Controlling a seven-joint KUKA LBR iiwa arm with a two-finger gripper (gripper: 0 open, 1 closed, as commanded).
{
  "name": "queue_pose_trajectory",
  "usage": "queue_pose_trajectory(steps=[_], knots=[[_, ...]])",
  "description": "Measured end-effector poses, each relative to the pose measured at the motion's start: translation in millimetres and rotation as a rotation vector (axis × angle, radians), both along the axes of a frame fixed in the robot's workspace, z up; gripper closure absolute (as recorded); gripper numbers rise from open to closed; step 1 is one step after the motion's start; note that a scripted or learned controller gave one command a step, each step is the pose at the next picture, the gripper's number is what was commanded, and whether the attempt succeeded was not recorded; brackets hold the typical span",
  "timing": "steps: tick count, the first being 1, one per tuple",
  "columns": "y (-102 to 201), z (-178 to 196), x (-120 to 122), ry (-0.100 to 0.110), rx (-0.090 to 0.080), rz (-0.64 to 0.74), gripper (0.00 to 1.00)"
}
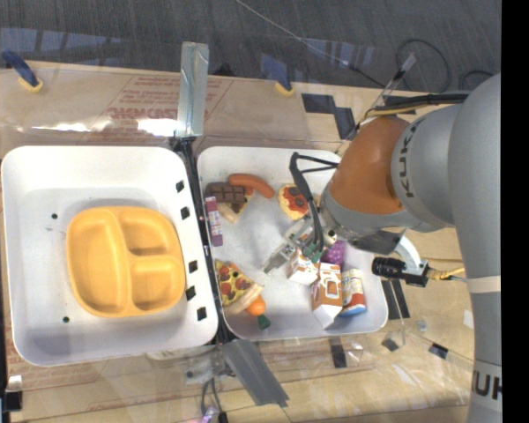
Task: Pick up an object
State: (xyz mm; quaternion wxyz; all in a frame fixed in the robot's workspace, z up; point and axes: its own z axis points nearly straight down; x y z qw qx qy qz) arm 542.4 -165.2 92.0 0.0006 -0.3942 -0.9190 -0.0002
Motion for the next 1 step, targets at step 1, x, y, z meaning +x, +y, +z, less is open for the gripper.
queue_pose_trajectory(steps=[1], knots=[[38.4,5.3,-46.0,-0.016,-0.008,-0.058,0.00]])
